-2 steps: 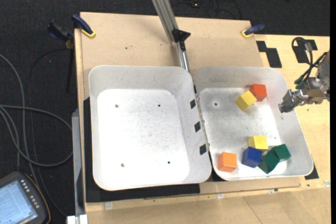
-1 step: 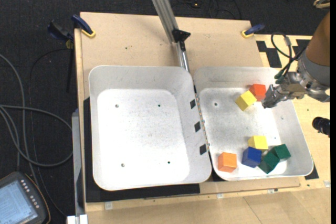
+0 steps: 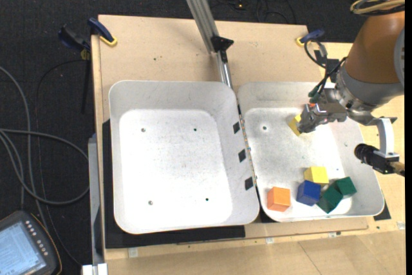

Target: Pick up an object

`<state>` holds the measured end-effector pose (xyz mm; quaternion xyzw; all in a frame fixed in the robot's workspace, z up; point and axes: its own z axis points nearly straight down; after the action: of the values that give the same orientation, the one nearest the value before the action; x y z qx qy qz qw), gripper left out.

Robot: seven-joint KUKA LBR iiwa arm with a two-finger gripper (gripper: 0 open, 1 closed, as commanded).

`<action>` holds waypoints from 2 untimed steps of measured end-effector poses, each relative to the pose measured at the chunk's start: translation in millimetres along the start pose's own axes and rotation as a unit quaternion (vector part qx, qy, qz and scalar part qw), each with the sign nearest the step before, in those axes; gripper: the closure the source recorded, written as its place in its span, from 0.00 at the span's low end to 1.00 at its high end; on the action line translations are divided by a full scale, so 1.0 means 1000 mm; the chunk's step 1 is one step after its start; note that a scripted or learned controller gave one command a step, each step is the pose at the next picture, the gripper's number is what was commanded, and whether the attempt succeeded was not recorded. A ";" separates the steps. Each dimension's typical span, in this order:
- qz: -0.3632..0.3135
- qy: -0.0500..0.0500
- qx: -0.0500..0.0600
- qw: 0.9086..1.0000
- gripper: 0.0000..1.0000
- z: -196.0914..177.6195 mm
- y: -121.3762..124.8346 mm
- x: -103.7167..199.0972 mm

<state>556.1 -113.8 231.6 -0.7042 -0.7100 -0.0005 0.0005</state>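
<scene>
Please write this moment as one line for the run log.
task: pick up an object | gripper: over right bin, at small yellow piece | grasp: not confirmed | orange, blue, yellow, green blocks: near front edge

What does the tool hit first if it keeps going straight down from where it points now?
Most likely the small yellow block beside the tool tip in the right bin; otherwise the bin floor. Depth is unclear from this slant.

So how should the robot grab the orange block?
Probably from straight above, fingers closing on two opposite flat sides of the orange block. It lies a little apart from the blue block, at the near-left end of the cluster in the right bin. Its left and far sides look free, but the bin's near wall is close, so pinching left-to-right seems safest.
</scene>
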 end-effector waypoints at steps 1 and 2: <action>0.000 0.000 0.000 1.000 1.00 0.010 0.002 0.053; 0.000 0.000 0.001 1.000 1.00 0.016 0.008 0.105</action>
<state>562.7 -8.7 215.6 -0.7040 -0.7102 -0.0001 0.0012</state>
